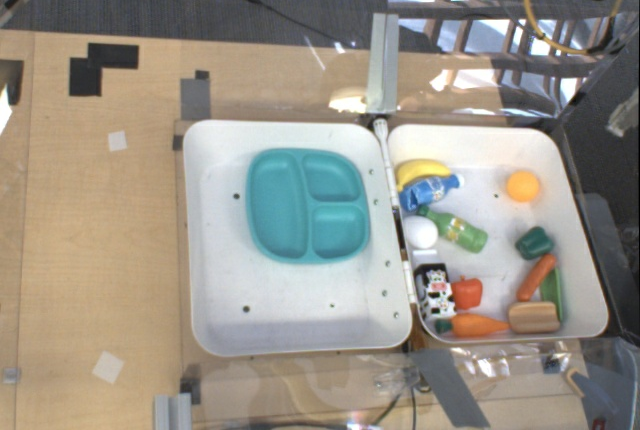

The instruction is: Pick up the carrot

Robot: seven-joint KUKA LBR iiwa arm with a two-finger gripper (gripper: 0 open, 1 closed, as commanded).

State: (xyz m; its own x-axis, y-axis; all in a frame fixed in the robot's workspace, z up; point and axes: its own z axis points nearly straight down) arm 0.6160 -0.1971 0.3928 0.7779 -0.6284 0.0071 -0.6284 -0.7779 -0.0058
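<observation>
Near edge of the bench (90,248): pale wood-grain surface with strips of grey tape.

Right bin (570,180), shallow, white, smooth, with rounded corners. Contents, near wall first:
- The carrot (480,325): orange, smooth and tapered. It lies flat against the near wall with its point toward the view's right.
- Tan loaf-shaped block (533,317): rounded ends, just right of the carrot's tip.
- Black-and-white carton (433,290): boxy, beside the wall shared with the left bin, just behind the carrot.
- Red piece (467,293): glossy and lumpy, touching the carton's right side.
- Orange-red rod (537,276): slim and slanted, with a green cylinder (553,294) along its right side. What it is cannot be told.
- Dark green chunk (534,241): blocky.
- White egg shape (421,233): smooth, beside the shared wall.
- Green bottle (456,229): lying on its side.
- Blue crinkled packet (430,190), touching the yellow banana (420,170), which is curved.
- Orange ball (522,186): matte and round, standing apart near the far wall.

Left bin (215,308), same form. A teal plate (305,203) with three compartments and rounded corners lies flat near its middle.

Gripper: whether it is open or closed cannot be told.
</observation>
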